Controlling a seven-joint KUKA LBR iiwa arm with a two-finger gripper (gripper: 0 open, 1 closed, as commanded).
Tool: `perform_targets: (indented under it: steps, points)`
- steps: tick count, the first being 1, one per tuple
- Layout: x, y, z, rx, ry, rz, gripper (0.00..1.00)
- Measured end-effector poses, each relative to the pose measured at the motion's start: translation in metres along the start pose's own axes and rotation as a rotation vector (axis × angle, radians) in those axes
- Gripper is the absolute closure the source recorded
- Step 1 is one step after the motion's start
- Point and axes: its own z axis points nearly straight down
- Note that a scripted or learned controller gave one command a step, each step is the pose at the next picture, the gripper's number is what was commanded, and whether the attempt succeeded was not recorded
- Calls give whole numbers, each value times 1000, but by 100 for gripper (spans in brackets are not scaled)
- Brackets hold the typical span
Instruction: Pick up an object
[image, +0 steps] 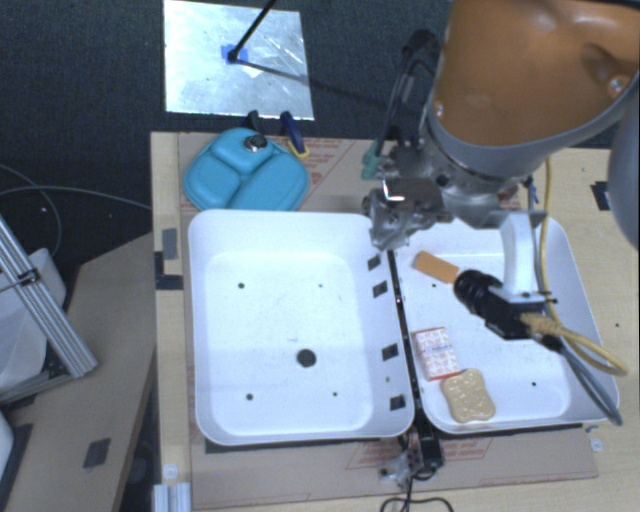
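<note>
My gripper (392, 222) hangs over the back edge of the divide between the two white bins, under the big grey and orange arm. Its tips are hidden against the bin rim. In the right bin (560, 400) a tan rectangular block (435, 267) lies just right of the gripper. A pink and white checkered packet (437, 352) and a beige biscuit-shaped piece (468, 395) lie nearer the front. In the left bin (230, 400) sits a small dark round object (306, 358). Nothing shows in the gripper's hold.
A black cylindrical part (490, 300) with a yellow cable (575, 350) stretches over the middle of the right bin. A blue plastic container (245, 172) rests behind the left bin. A shiny metal sheet (238, 58) lies farther back.
</note>
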Motion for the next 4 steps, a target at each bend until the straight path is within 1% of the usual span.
perform_targets:
  steps: [3,4]
  points:
    - [0,2,-33,-8,2,-19,100]
    - [73,46,56,11,-3,10,100]
